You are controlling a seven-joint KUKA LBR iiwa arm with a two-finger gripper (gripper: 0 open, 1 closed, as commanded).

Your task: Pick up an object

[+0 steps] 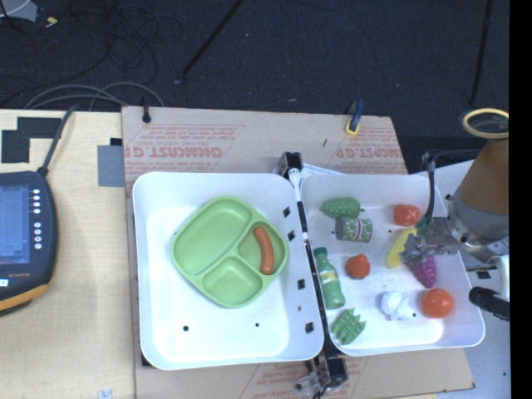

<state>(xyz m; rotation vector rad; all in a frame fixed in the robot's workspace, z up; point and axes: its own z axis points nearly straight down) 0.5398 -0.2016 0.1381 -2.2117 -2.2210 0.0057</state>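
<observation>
The arm reaches in from the right, and the gripper (pixel 418 252) is down low in the right-hand bin (pixel 465 335), sitting right over a bunch of purple grapes (pixel 426 270) with a yellow banana (pixel 397 248) touching its left side. Whether anything is caught there I cannot tell; the tool is a dark knot against the fruit. The grapes look like the target: most likely a light plastic toy, bumpy and stiff, so a pinch across the fat upper part of the bunch should bite better than on the narrow tip, which would squirt out. The banana is smooth and curved, and so close that it could get dragged along or nudged aside. Around them the bin is busy: an orange-red pepper (pixel 406 214) above, a small can (pixel 354 229) and a green pickle (pixel 341 207) to the upper left, a small red tomato (pixel 357 266) in the middle, a green bottle (pixel 330 280) along the dividing wall, a leafy green piece (pixel 348 326) at the bottom, a white lump (pixel 396 305) and a bigger red tomato (pixel 436 303) just below the grapes. Over in the left bin (pixel 166 339), a green divided plate (pixel 218 248) carries a sausage (pixel 265 249), well apart from the action.
</observation>
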